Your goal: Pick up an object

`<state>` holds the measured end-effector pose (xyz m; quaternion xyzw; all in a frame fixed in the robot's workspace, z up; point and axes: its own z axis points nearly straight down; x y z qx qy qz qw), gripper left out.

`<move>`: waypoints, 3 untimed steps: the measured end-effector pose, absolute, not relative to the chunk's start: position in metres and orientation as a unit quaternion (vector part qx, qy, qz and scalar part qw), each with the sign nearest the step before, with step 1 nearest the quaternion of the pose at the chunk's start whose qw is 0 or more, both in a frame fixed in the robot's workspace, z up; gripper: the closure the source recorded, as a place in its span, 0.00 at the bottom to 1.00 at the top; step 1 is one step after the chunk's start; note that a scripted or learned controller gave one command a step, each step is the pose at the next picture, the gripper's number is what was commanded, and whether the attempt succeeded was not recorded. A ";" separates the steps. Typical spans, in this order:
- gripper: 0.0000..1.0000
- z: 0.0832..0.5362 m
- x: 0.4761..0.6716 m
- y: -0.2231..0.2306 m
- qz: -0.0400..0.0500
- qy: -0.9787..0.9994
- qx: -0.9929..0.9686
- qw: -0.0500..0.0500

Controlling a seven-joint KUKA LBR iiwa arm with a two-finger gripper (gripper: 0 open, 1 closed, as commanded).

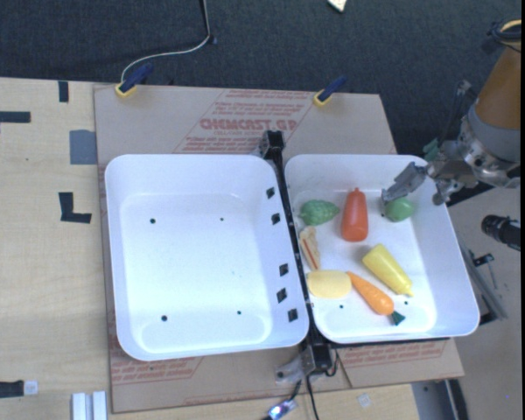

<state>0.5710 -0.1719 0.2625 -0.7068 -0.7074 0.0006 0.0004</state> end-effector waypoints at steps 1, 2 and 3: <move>0.00 0.095 0.592 -0.142 0.003 -0.708 -0.706 0.004; 1.00 0.113 0.593 -0.143 0.001 -0.708 -0.706 0.002; 1.00 0.188 0.660 -0.070 -0.002 -0.710 -0.704 -0.002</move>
